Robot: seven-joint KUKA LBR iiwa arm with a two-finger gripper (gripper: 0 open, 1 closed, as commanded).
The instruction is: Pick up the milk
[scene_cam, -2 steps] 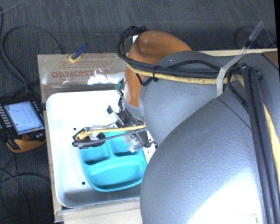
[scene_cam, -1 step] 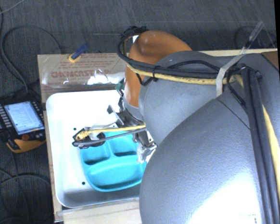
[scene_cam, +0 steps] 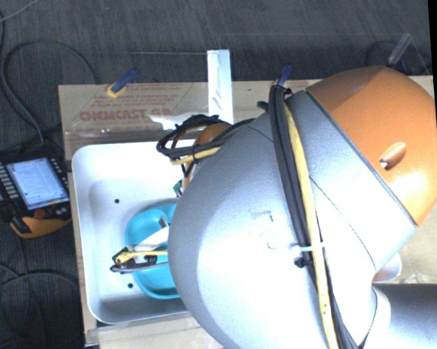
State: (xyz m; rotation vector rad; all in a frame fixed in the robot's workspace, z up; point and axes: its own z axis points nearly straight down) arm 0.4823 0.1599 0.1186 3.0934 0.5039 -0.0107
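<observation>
Milk: position cannot be told. The arm covers the right part of the left bin and nearly all of the bench to its right, and nothing in the open part of the bin reads as a milk carton or bottle.
Gripper: lies somewhere under the arm's bulk; whether it is wide, narrow or holding anything cannot be told.
Arm: grey shell, very close to the camera, reaching in from the right; orange band at upper right.
Arm cabling: black and pale yellow cables run down the shell, tied near its middle.
Blue bowl: in the left bin, lower half, its right side cut off by the arm.
Yellow-and-black item: lies across the bowl's left rim; kind unclear.
Small white piece: inside the bowl, just above that item; too little visible to name.
Black cable loop: at the bin's back edge, touching the arm's outline.
Brown sheet: flat behind the bin; reddish print reads roughly "CHEMCAST GP".
Blue-and-yellow clip: on the sheet's back edge.
White upright strip: behind the bench; marks unreadable.
Teach pendant: on the dark carpet, left of the bin, screen lit, text too small to read.
</observation>
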